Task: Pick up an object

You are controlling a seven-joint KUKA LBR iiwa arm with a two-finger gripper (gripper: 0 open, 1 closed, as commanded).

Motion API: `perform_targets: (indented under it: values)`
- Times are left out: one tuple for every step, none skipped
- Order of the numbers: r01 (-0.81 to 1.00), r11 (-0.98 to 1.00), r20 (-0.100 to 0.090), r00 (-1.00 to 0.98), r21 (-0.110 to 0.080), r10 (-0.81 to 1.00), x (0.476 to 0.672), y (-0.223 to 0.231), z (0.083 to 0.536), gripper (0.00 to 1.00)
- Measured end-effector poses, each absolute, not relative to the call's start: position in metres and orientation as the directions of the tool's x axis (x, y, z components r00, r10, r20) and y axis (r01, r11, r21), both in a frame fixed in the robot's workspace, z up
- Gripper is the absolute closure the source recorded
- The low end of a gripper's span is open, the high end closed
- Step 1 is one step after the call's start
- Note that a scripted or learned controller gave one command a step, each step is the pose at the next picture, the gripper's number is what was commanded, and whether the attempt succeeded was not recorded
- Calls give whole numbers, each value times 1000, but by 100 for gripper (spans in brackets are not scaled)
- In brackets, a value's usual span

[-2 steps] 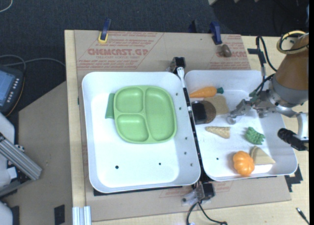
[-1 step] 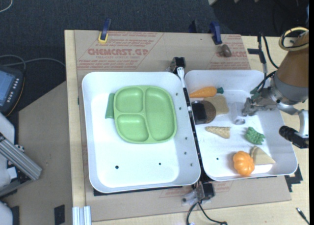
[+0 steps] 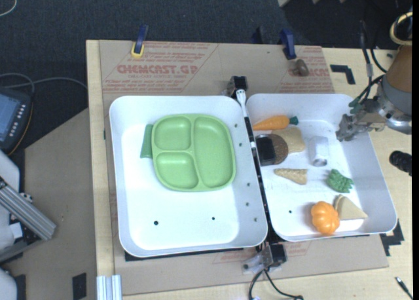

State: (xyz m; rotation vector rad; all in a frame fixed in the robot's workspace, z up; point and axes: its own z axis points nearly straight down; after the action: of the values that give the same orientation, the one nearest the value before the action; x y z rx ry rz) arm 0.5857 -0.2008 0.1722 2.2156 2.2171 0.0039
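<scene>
The tool point(image 3: 347, 130) hangs over the right bin's point(image 3: 366, 161) far right edge, with nothing seen between its tips; whether it is released or clenched cannot be told. Just inside from it a small clear cup point(image 3: 319, 150) lies on the bin floor. Further left sit a carrot point(image 3: 272, 122), a dark brush point(image 3: 271, 149) and a pale wedge point(image 3: 291, 175). Nearer the front are a green leafy piece point(image 3: 339, 181), an orange pumpkin point(image 3: 325, 217) and a cream slice point(image 3: 350, 208). The left bin point(image 3: 131, 213) on the desk point(image 3: 105, 82) holds a green divided plate point(image 3: 193, 152).
</scene>
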Motion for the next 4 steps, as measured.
perform_targets:
  values:
    - [1000,1,-4,-1,8,1000,587,-201,227,100]
    - [1000,5,0,-5,4,1000,603,-160,229,100]
    - [1000,6,0,-6,5,1000,623,-117,235,100]
    - [1000,6,1,-6,1,1000,634,-66,224,100]
